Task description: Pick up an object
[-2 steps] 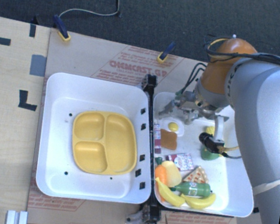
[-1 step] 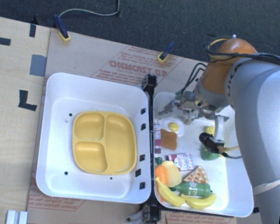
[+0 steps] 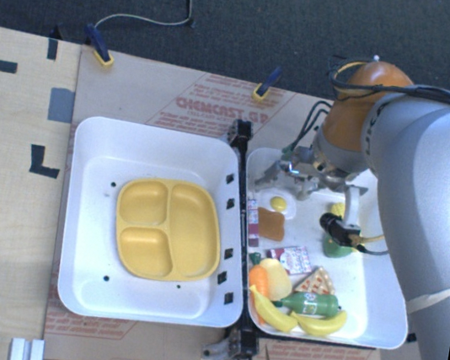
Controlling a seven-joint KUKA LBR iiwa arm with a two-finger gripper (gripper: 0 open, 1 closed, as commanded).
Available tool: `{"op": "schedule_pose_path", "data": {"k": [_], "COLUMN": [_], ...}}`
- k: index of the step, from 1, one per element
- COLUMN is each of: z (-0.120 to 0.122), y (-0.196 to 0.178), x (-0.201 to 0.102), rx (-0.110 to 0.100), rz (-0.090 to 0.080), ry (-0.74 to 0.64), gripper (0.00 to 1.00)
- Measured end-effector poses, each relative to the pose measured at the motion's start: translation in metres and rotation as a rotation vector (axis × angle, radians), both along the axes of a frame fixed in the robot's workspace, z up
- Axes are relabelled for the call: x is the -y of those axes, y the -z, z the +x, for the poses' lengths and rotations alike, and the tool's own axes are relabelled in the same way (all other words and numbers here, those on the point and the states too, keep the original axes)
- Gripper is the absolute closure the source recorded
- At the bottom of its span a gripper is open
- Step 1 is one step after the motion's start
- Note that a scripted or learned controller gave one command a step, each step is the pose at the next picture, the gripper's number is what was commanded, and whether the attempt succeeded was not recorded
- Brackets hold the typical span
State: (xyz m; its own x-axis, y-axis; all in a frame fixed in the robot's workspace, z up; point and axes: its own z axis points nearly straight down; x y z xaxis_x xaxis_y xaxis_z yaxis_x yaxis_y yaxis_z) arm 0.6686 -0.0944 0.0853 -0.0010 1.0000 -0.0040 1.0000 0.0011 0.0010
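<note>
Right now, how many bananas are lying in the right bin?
2. One banana lies at the near edge of the right bin, left of the other banana, which curves under the green bottle. The arm covers part of the bin, so more could be hidden.

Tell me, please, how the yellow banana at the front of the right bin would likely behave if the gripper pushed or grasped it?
The banana looks like smooth, glossy toy plastic, so it is probably light, stiff and a little slippery. Its curved shape may let it pivot when nudged. It lies against the green bottle, so a push would probably shift that too.
</note>
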Motion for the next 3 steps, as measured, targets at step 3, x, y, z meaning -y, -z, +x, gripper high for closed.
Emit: {"op": "schedule_pose_path", "data": {"k": [3], "z": [0.0001], "y": [-0.0001], "x": [0.0030], "rx": [0.000], "rz": [0.002], "ry": [-0.001], "gripper": [0.00]}}
